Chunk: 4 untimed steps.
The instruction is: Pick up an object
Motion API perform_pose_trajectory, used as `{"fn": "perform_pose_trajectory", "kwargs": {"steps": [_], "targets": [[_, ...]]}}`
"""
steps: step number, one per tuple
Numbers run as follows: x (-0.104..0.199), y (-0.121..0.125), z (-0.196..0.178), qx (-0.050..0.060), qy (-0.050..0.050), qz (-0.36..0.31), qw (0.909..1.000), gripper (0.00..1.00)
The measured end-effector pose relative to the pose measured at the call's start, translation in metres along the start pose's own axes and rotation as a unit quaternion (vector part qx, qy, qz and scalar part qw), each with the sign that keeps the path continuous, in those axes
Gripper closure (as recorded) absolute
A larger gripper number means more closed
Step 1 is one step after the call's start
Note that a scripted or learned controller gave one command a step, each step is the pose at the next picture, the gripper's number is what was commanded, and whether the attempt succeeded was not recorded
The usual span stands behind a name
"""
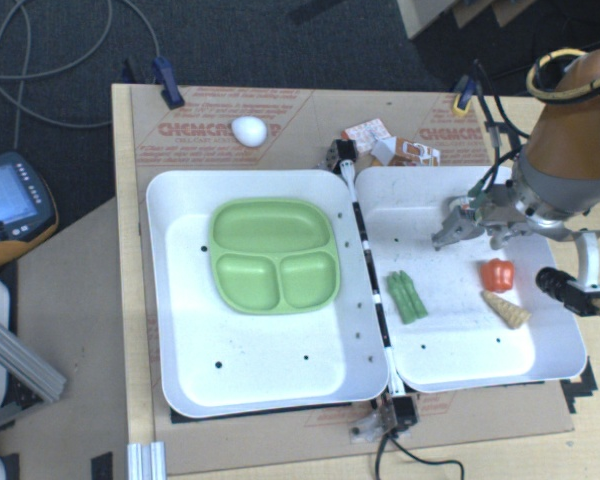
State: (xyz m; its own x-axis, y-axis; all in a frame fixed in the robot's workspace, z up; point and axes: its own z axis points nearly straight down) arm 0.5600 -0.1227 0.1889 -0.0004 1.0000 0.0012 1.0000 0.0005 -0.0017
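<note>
Grey gripper (458, 230) hangs over the right bin (420, 363), and I cannot tell how it is set. I see a green bean (407, 296), a red piece (496, 274) and a cone (508, 310) lying below it. My left bin (180, 368) holds a green plate (275, 254).

Claw (458, 226) low, arm from right

White egg-like ball (248, 130) and crumpled wrappers (390, 146) on cardboard behind the bins.
</note>
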Motion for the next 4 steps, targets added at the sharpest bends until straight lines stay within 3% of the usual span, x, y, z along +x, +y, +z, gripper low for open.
{"fn": "perform_pose_trajectory", "kwargs": {"steps": [1, 2, 3, 4], "targets": [[-0.064, 0.019, 0.014, -0.002, -0.002, 0.001, 1.0000, 0.00], [-0.081, 0.004, 0.100, 0.000, 0.000, 0.001, 1.0000, 0.00], [-0.081, 0.005, 0.089, -0.002, -0.001, 0.001, 1.0000, 1.00], [-0.014, 0.055, 0.079, -0.002, 0.000, -0.001, 1.0000, 1.00]]}}
